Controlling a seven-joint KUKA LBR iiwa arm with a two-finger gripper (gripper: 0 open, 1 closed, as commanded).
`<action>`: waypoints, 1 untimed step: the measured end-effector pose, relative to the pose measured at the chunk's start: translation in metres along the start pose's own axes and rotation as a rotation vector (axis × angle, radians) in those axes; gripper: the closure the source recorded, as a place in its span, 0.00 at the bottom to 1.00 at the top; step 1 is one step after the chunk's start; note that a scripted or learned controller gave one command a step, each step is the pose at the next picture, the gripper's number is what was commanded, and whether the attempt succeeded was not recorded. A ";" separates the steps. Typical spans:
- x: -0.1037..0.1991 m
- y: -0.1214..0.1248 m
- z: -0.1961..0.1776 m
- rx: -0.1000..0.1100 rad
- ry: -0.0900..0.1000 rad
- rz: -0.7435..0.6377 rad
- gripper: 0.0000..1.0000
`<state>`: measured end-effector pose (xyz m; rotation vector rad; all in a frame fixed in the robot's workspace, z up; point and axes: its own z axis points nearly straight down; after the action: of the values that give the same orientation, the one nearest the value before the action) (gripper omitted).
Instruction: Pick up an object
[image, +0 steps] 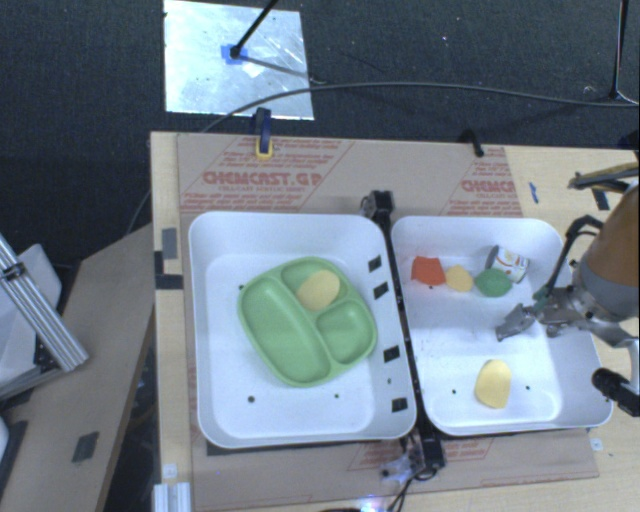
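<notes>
Bare bin floor is seen directly beside the end effector (515, 325) on its left, while the way beyond it is narrowed by a green object (492, 283), a small yellow piece (459, 279) and an orange block (428, 270), and a yellow object (492, 383) lies nearer the camera.

Only readable stuff I can spot is on the brown protective sheet (330, 165) covering the bench under the two bins. It's got "CHEMCAST GP" printed in red at the back left (262, 180), with smaller red lines around it that are way too fine to make out. Same logo repeats at the back right (490, 184), running at a slant, partly cut off by the bin. Nothing else legible.
</notes>
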<state>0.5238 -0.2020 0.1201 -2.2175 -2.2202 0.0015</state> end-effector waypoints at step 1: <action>0.000 0.000 0.037 -0.001 -0.001 0.000 0.00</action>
<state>0.5240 -0.2014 0.0827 -2.2189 -2.2208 0.0006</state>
